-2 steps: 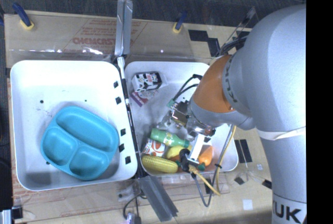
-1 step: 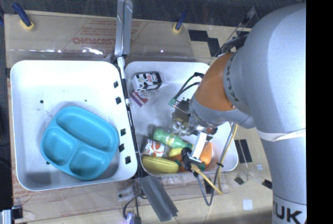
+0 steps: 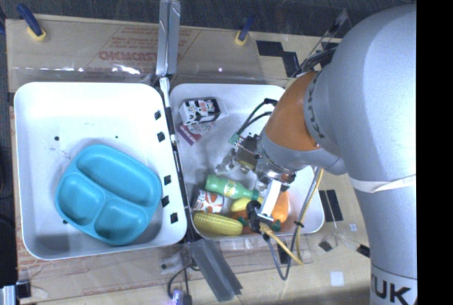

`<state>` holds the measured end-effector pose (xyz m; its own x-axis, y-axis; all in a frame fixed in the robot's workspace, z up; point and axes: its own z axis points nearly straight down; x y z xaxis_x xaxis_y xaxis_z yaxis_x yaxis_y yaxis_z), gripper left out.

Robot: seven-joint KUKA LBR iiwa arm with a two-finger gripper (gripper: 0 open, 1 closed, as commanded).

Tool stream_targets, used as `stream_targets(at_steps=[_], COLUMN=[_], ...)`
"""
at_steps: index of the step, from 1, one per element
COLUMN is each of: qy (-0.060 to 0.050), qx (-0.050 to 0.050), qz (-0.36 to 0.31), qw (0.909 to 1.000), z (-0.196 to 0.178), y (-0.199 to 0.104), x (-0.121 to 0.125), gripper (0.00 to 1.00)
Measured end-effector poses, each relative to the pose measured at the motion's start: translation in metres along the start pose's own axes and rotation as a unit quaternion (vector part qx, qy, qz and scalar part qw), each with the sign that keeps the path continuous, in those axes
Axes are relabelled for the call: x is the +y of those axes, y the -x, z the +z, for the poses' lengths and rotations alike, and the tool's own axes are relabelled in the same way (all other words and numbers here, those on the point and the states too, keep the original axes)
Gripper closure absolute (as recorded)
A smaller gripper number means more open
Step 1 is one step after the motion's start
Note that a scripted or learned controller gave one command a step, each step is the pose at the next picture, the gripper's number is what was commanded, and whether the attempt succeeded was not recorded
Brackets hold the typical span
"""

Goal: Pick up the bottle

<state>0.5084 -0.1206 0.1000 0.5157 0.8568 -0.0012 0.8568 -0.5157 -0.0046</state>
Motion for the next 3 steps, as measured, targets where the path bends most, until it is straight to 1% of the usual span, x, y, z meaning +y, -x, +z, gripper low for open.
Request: stream_targets(at_steps=[1,2,3], qy=[0.002,0.002,0.002], qx=[0.001,0.001,0.001], qz=[-0.120,-0.122,-0.122], qw=[0.9928,0.9926,0.9926], z=[0.0086,-0.0010,-0.0010], y=[0.0146,0.0144,0.0143], x=[-0.0274,-0.0266,-0.0266], gripper=[0.00,1.00,0.00])
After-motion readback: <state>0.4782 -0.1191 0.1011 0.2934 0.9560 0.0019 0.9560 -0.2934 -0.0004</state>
